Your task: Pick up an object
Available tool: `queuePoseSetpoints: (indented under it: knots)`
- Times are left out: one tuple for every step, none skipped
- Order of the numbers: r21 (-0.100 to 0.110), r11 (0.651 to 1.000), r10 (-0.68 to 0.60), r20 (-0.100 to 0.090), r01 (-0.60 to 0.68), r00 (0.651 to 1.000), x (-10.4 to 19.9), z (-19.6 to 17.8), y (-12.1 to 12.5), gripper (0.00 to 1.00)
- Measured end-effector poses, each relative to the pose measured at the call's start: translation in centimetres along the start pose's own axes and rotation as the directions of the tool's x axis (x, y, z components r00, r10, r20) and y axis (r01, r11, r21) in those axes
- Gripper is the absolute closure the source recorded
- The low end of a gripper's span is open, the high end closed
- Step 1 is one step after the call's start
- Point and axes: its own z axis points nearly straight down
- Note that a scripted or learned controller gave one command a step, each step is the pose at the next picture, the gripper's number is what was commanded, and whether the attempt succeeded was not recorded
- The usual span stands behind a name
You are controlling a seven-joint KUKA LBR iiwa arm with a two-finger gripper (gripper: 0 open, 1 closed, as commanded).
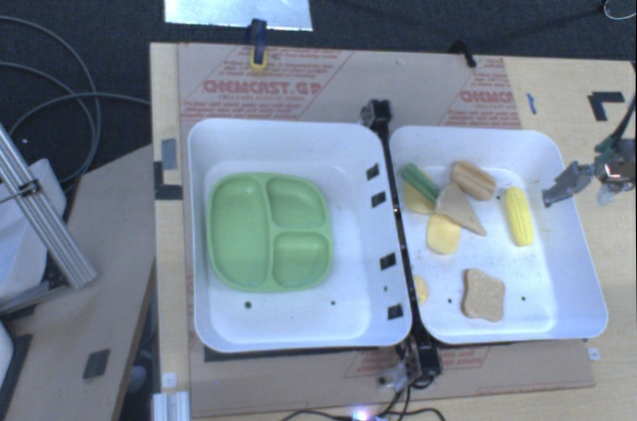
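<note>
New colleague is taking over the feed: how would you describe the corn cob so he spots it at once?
Look in the right-hand white bin, where the toy food lies. Near its right wall, just left of the claw, lies the corn cob, lengthwise up the view. It is the only bright yellow, ridged piece; the neighbouring pieces are paler and smooth.

Two shallow white bins side by side at mid-frame. Left bin (214, 150) holding a green divided tray (269, 232) left of centre. Right bin (572, 285) holding toy food: a green piece (419, 181) at upper left, a hot dog bun (474, 179) beside it, a corn cob (519, 215) to the right, a tan wedge (462, 208) touching a yellow chunk (443, 235), a bread slice (484, 295) lower down. Gripper (569, 182) at the right bin's right rim, near the corn cob, not touching it.
</note>
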Motion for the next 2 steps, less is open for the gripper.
queuePoseSetpoints:
  knots:
    - [0.013, 1.000, 0.005, -0.005, -0.005, 1.000, -0.7, 13.3, -3.7, 0.00]
    - [-0.004, 1.000, -0.007, 0.000, 0.007, 1.000, 2.8, 20.2, 5.0, 0.00]
